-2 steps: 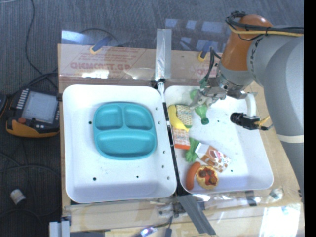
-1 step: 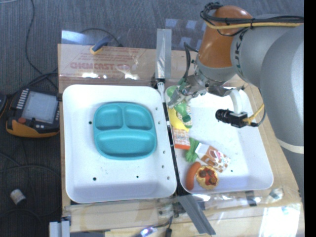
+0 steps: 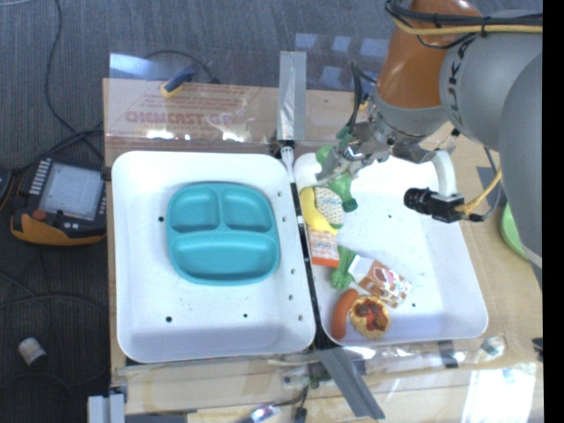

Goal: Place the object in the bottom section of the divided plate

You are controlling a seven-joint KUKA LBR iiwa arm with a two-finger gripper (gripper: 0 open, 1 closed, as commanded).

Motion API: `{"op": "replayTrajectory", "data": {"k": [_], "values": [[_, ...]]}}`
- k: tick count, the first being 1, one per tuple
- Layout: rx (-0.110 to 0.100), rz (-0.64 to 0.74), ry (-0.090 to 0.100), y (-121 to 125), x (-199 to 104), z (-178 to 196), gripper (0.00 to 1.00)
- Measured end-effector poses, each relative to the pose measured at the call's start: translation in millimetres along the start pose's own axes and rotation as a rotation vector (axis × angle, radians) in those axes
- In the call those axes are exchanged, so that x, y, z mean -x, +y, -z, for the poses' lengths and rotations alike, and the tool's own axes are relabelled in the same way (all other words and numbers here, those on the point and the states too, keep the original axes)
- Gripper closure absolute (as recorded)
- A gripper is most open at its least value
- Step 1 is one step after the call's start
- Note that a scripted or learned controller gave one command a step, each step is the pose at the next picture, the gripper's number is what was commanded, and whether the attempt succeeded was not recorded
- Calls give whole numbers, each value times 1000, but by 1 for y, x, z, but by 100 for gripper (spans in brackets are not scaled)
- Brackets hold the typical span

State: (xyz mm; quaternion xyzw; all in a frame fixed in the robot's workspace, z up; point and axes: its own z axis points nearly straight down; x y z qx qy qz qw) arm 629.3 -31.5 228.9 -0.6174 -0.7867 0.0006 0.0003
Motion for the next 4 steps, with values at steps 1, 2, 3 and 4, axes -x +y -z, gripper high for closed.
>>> {"op": "replayTrajectory", "data": {"k": [1, 2, 3, 4], "values": [[-2, -38, 1, -2, -78, -43, 100], [-2, -38, 2, -2, -78, -43, 0], [-3, 154, 2, -36, -172, -60, 0], [-2, 221, -1, 65, -227, -128, 0]]}}
